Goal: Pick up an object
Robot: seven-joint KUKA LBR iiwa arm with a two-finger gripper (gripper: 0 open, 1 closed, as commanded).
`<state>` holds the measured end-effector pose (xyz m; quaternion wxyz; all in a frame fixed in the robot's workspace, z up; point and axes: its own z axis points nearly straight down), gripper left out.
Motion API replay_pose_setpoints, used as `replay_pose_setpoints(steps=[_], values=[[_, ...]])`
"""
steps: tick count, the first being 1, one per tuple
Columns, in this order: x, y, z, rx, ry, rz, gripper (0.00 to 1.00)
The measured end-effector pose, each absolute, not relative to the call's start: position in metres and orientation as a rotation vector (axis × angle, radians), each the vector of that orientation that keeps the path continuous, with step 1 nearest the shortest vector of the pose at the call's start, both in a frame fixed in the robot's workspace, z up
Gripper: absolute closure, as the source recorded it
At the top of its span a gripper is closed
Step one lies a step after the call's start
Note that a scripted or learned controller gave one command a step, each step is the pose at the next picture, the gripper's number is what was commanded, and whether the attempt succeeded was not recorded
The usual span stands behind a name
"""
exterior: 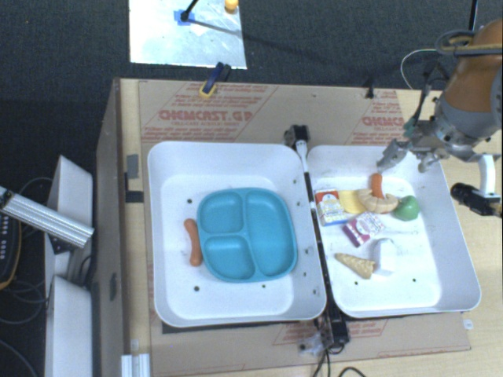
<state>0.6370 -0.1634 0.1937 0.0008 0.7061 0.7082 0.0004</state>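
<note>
The surface [236, 104] is one brown board printed with red lettering, set on dark carpet. It carries two white bins side by side. The left bin [169, 171] holds one blue tray [246, 234] with three compartments, and one orange sausage [192, 242] lying just beside the tray's left edge (apart from it, not in any compartment).

One arm [471, 85] reaches in from the right, grey with an orange band, and its gripper [411, 154] hangs over the far rim of the right bin [440, 289]. The fingers stand apart, with nothing between them.

The right bin holds a loose cluster of small things: one red and white card [328, 205], one yellow piece [351, 202] touching it, one tan bread shape [382, 203], one small orange sausage [377, 183] upright behind the bread, one green fruit [407, 207] beside it, one purple packet [363, 228], one white piece [385, 251] and one cone-like wedge [357, 265] nearest the front. The orange sausage there lies closest to the fingers, just below them.

Beyond the surface, one shiny sheet [157, 22] lies on the carpet with a small yellow ball [230, 4] on it. At the left edge stands pale metal framing [47, 214].
</note>
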Motion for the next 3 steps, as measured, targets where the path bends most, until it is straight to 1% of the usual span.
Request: replay_pose_setpoints(steps=[1,2,3], values=[[0.65,-0.15,0.108,2.218,2.227,0.0,0.0],[0.652,-0.167,0.085,2.218,2.222,0.0,0.0],[0.653,-0.167,0.096,2.214,2.222,0.003,1.0]])
